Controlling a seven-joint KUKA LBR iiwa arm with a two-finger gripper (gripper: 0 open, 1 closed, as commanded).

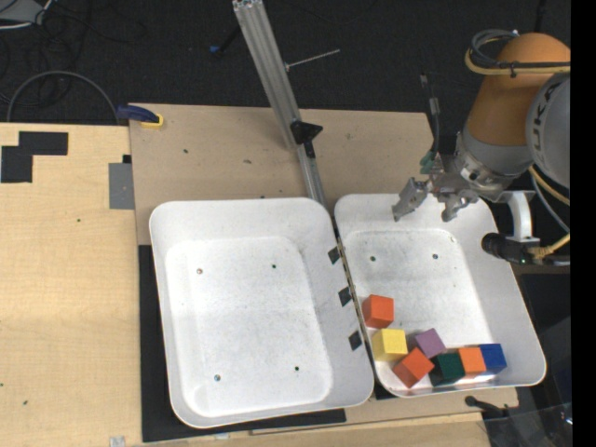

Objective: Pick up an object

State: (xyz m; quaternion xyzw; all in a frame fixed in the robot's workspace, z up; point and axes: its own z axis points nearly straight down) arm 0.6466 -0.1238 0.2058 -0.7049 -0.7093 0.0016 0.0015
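Observation:
Several coloured blocks lie in the near end of the right bin (484,296): an orange block (378,310), a yellow one (391,343), a purple one (429,342), a red-orange one (413,366), a dark green one (449,368), an orange one (472,358) and a blue one (493,356). My gripper (429,204) hangs over the bin's far edge, well away from the blocks. Its two fingers are spread apart with nothing between them.
The left bin (186,222) sits beside the right one, with black clips (340,277) along the shared edge. A slanted aluminium rail (275,73) rises behind the bins. The wooden bench extends to the left.

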